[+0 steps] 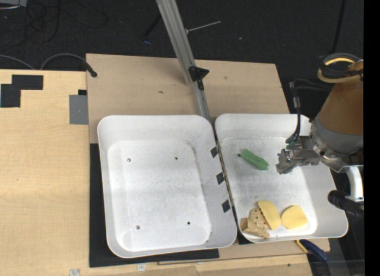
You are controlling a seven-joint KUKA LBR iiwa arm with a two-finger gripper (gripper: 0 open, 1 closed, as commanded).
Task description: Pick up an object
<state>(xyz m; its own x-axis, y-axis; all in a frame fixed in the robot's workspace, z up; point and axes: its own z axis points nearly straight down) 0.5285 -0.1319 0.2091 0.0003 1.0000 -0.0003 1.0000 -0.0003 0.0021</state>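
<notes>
where the hand [287,163] hangs, a green object [255,159] lies just beside.

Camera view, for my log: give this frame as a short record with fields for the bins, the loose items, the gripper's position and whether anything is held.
bins: two shallow white bins, left bin, right bin
right bin contents: flat green piece mid-bin; pale yellow slab, rounded yellow block and tan speckled piece near the front edge
gripper: two-finger gripper over the right bin, just right of the green piece
held: nothing seen between the fingers
fingers: too small to tell
</notes>
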